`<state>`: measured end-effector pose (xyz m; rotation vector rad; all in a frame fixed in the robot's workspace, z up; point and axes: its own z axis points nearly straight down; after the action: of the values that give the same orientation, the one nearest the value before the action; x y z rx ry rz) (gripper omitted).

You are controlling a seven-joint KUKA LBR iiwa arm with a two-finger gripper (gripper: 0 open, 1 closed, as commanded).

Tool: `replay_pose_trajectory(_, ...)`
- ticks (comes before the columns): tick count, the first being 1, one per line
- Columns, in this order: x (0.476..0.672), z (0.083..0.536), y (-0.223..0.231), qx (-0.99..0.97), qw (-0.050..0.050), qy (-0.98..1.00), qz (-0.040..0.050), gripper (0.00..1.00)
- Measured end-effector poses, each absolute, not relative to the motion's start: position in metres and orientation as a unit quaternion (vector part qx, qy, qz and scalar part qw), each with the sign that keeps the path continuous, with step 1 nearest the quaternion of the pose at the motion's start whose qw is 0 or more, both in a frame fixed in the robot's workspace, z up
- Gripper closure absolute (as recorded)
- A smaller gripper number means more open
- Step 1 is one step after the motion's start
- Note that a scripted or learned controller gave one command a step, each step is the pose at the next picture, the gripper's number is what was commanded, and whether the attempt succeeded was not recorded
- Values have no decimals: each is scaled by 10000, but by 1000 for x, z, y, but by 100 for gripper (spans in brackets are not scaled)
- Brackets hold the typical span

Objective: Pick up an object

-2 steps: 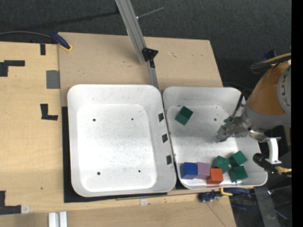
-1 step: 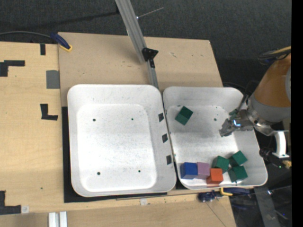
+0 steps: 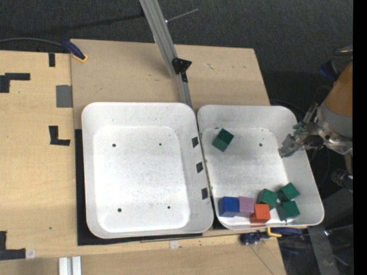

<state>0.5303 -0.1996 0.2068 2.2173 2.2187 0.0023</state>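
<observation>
The right bin (image 3: 246,114) holds a lone green cube (image 3: 222,140) near its far left. Along its near edge lie a blue cube (image 3: 229,205), a lilac cube (image 3: 246,205), an orange cube (image 3: 261,212) and three green cubes (image 3: 280,200). My gripper (image 3: 287,146) hangs over the bin's right rim, reaching in from the right, well to the right of the lone green cube and above the cluster. Nothing shows between its fingers.
The left bin (image 3: 140,110) sits beside the right one. A slanted metal rail (image 3: 162,30) with a black clamp runs down to the gap between the bins. The wooden bench (image 3: 34,125) carries black tape marks at left.
</observation>
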Motion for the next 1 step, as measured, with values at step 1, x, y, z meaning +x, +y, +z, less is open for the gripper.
replay_pose_trajectory(1, 531, 231, -199, 7066, 11, 7076, 4, 100)
